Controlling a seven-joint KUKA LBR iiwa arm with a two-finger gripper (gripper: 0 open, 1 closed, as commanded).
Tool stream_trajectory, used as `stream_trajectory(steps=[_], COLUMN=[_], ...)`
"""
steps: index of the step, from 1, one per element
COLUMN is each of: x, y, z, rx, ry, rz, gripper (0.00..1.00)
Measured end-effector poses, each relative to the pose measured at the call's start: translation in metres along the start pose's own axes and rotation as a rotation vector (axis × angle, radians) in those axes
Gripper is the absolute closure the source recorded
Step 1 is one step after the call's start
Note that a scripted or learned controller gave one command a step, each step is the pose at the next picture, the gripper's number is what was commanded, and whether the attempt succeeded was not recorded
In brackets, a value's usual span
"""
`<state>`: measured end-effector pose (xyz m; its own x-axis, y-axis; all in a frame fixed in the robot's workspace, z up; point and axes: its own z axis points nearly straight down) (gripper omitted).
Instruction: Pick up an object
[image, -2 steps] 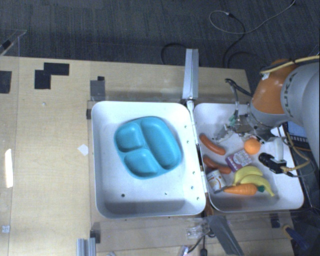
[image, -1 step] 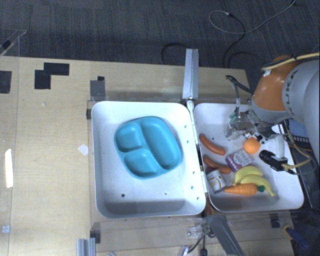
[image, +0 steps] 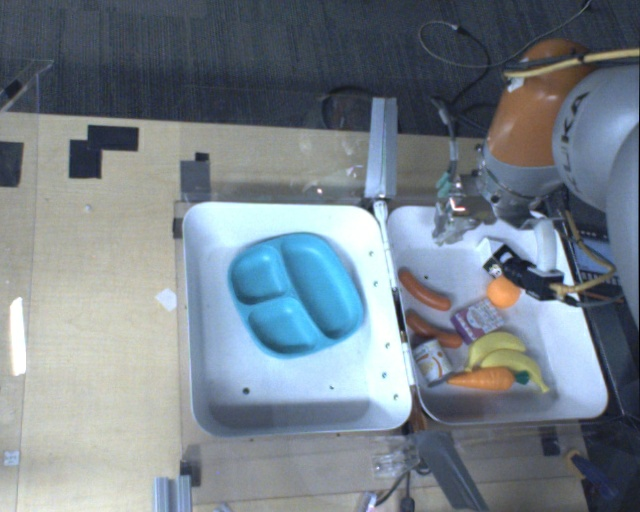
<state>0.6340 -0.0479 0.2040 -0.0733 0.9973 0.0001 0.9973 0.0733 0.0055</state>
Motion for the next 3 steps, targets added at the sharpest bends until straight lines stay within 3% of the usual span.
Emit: stream_trajectory(steps=[1, 3], x=[0.012, 0.014], y=[-0.038, -0.035], z=[0.021, 0.002], rx=[0.006, 0.005], ry=[-0.001, -0.001], rz=[0.567, 0.549], gripper=[1.00, 1.00])
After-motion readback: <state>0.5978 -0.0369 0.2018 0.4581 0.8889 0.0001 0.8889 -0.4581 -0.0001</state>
